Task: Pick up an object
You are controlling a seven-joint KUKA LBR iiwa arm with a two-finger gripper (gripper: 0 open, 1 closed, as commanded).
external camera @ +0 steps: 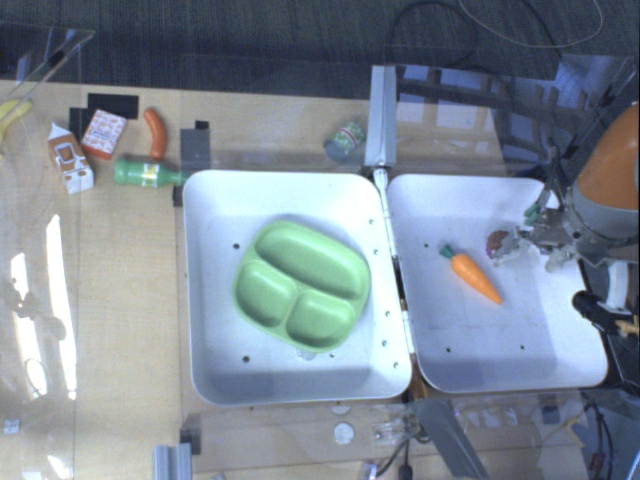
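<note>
Carrot (pixel 472 275) in right bin (pixel 520 363), gripper (pixel 513 245) nearby, perhaps over a small dark object (pixel 497 240)

carrot (pixel 471 275), end effector (pixel 515 245) perhaps beside

Arm (pixel 612 183) cut by right edge

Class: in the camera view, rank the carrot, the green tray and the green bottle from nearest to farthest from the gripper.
1. Carrot: in the right bin, just left of the gripper.
2. Green tray: in the left bin, across the divider.
3. Green bottle: on the bench, beyond the left bin's upper left corner.
</note>
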